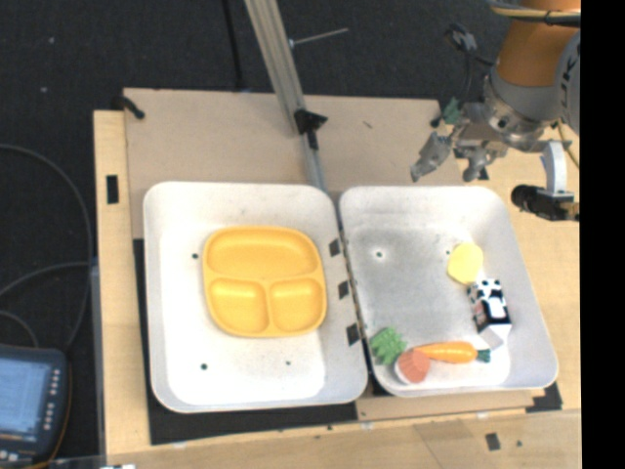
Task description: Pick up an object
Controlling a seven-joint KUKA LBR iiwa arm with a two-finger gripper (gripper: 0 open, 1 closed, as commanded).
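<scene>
My gripper point(451, 164) hangs above the far rim of the right bin point(410, 262), raised well off it. Its two fingers point(427, 160) stand apart, so it is open with nothing between them. In the right bin lie a flat yellow piece point(466, 262), a black-and-white toy point(489, 306), an orange carrot point(448, 353), a red piece point(414, 366) and a green leafy piece point(388, 343). All of these sit along the bin's near and right sides, far from the gripper.
The left bin point(176, 262) holds a yellow divided plate point(264, 279). A slanted metal pole point(283, 76) rises from between the bins at the back. A tablet screen point(29, 399) lies off the bench at the lower left.
</scene>
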